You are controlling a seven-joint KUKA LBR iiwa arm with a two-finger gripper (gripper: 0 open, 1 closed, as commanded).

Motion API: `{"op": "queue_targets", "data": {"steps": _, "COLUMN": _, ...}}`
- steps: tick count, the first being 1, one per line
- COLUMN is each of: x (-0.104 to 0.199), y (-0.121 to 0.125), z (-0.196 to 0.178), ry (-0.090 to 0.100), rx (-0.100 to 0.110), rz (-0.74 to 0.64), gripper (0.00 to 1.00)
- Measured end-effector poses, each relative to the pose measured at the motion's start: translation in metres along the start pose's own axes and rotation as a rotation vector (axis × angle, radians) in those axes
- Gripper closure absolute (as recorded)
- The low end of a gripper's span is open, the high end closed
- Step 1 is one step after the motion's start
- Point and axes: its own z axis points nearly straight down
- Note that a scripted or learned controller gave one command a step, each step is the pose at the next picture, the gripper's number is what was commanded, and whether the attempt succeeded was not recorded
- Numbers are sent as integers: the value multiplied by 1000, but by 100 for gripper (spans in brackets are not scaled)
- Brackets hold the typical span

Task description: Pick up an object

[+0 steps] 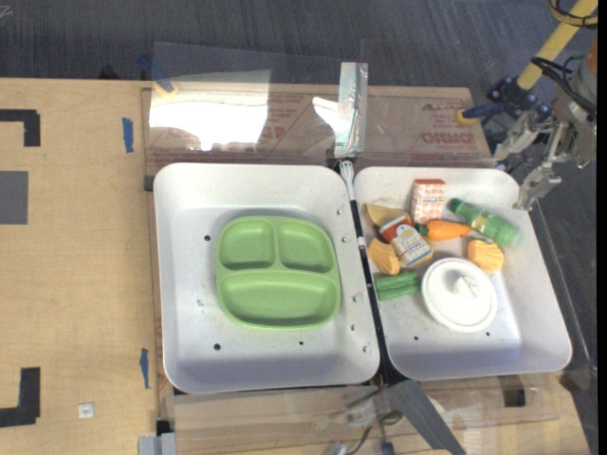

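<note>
Green tray (279, 271) — white bins (180, 254), white lid (459, 293), orange carrot (446, 229).

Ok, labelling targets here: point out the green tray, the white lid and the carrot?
green tray (278, 271): camera view, centre dividers.
white lid (459, 293): camera view, top face.
carrot (447, 229): camera view, mid-body.

The light is even and quite bright, and it seems to come from above. The two white bins (190, 349) look almost overexposed, so their walls lose detail, mostly in the right bin (541, 339). A strong white glare lies on the clear plastic sheet (237, 112) behind the bins, and it hides what is under it. Shadows are soft and short; a faint one sits under the green tray (280, 271). The picture is a little soft and grainy everywhere. Small things in the right bin have unclear edges, and the label on the small carton (428, 198) cannot be read. The tool (542, 173) at the right edge is blurred. The dark floor (285, 8) at the top shows little texture.
</note>
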Motion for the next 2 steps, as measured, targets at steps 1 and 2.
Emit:
{"op": "queue_targets", "data": {"steps": 1, "x": 1, "y": 89, "z": 115, "ry": 12, "rx": -5, "rz": 196, "gripper": 0}}
{"op": "queue_targets", "data": {"steps": 2, "x": -6, "y": 92, "z": 160, "ry": 15, "rx": 1, "rz": 392, "gripper": 0}}
